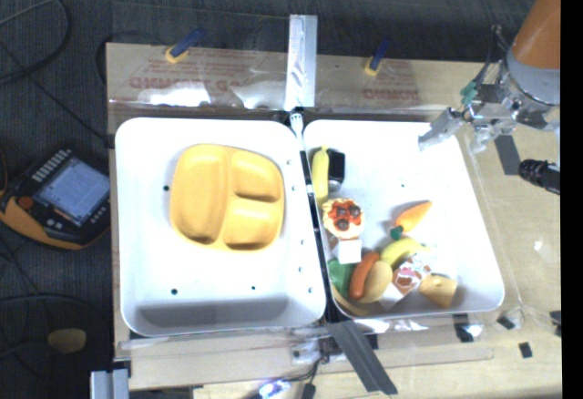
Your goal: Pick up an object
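The right bin (455, 206) holds several toy foods along its left and front sides. Among them are a yellow corn-like piece (320, 171), a black block (334, 167), a red and white toy (342, 217), an orange carrot (414, 213), a small banana (402, 250), a red-orange sausage (363, 273) and a tan piece (439, 290). My gripper (470, 142) hangs over the bin's far right corner, above and right of the carrot. It is open, with nothing between its fingers.
In the left bin (137, 279) lies a yellow divided tray (226, 197). A raised divider (310, 233) separates the two bins. On the floor at the far left is a handheld pendant (59, 197). Clips (185, 44) hold plastic sheeting behind the bins.
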Motion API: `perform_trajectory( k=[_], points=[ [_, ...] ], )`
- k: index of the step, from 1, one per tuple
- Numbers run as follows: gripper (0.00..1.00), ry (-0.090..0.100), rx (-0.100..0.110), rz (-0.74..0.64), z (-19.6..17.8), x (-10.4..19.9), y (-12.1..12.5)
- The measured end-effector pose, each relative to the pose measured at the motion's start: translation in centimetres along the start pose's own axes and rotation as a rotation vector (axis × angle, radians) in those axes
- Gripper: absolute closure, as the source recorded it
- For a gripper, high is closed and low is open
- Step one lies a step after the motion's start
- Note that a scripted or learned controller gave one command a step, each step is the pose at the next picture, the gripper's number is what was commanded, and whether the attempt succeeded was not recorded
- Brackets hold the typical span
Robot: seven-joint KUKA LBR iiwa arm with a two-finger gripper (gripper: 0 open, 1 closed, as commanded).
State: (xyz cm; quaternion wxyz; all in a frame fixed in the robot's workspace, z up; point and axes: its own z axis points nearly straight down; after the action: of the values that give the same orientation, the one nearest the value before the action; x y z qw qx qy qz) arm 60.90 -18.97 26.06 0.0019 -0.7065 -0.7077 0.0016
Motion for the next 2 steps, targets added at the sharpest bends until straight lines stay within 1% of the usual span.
perform_trajectory(
  k=[1,2],
  points=[
    [0.0,-0.002,-0.007,-0.15,13.9,4.9,-5.5],
    [0.0,-0.012,-0.02,-0.416,17.1,2.1,-6.8]
  ],
)
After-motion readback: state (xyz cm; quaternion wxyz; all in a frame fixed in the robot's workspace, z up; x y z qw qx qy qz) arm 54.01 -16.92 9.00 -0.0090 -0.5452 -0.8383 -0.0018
